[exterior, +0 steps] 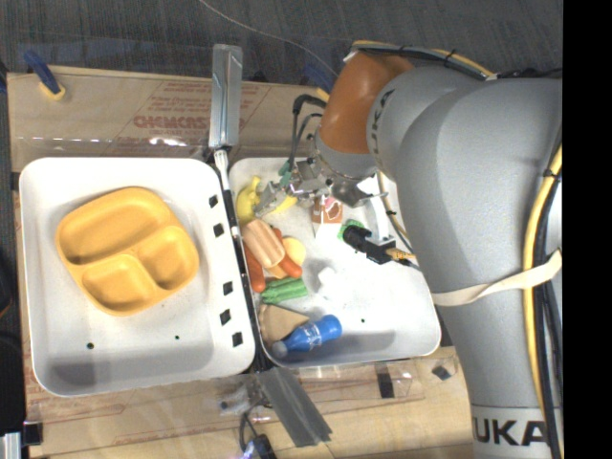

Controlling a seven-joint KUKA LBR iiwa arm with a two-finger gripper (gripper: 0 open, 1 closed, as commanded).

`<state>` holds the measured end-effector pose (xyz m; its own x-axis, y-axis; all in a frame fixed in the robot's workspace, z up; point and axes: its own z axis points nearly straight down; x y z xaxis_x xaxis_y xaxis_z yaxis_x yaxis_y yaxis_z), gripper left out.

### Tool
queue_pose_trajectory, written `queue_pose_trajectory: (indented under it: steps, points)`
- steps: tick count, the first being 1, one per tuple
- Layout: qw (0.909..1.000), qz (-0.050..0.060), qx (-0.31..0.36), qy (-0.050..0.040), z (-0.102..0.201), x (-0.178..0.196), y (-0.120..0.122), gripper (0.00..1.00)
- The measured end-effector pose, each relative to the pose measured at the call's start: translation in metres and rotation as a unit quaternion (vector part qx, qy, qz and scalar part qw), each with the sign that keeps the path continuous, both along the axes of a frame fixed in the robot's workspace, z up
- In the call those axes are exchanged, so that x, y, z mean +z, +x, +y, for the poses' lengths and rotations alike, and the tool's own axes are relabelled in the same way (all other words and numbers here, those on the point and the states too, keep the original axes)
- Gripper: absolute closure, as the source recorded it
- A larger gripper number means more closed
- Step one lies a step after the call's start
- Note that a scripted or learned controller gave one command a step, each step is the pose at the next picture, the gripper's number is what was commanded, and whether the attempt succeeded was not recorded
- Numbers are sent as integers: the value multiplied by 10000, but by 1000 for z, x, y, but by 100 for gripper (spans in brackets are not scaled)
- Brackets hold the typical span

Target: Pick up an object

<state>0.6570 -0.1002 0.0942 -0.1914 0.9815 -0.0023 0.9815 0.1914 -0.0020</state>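
Note:
My gripper (298,185) reaches down into the back of the right bin (402,299), under the orange wrist band. Just to its left lies a yellow banana (250,200). A small red-brown and white item (328,210) sits right beside the gripper on its right. In front of it lies a hot dog in a bun (265,242), with an orange carrot (290,268) and a green vegetable (285,291) below that. A blue bottle (313,334) rests at the bin's front. Nothing can be made out between the fingers.
The left bin (57,352) holds a yellow divided tray (127,247). A metal divider (226,103) runs between the bins. The grey arm covers the right bin's right side. A pale wooden piece (274,321) lies beside the bottle.

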Motion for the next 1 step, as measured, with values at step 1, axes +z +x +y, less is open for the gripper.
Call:
queue_pose_trajectory:
  steps: [1]
  points:
    - [10000, 1, 2, -2, 0, 0, 0, 0]
